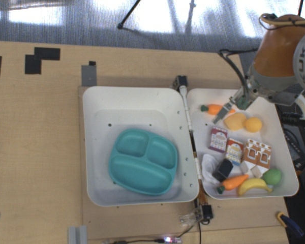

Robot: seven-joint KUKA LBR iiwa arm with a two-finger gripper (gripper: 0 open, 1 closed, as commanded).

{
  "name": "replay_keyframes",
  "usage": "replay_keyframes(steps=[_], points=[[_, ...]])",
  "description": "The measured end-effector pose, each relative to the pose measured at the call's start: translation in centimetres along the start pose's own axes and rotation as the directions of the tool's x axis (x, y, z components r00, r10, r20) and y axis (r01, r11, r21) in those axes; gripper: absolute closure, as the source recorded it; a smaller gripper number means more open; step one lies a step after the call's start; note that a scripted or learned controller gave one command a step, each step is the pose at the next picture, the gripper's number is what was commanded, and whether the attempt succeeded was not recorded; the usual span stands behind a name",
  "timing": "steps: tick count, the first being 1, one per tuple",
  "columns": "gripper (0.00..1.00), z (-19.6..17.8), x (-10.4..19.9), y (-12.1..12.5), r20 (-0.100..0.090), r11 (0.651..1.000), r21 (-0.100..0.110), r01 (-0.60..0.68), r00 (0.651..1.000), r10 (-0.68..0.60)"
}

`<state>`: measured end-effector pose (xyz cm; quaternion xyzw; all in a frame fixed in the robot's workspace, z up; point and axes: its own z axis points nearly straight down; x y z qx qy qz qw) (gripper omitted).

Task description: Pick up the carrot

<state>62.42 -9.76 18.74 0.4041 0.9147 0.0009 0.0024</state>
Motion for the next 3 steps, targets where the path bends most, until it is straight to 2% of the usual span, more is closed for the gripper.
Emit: replay_keyframes(steps=[1,2,3], points=[[0.0,10.0,-1.3,-1.5,0.001,0.999,0.0,-0.045,0.999,0.045],[0.0,4.6,0.8,-4.0,0.0,0.877,0.0,0.481,0.877,-0.481],[0.0,-3.3,-1.5,-9.9,0.004,0.705,0.001,0.709,0.705,-0.709]])
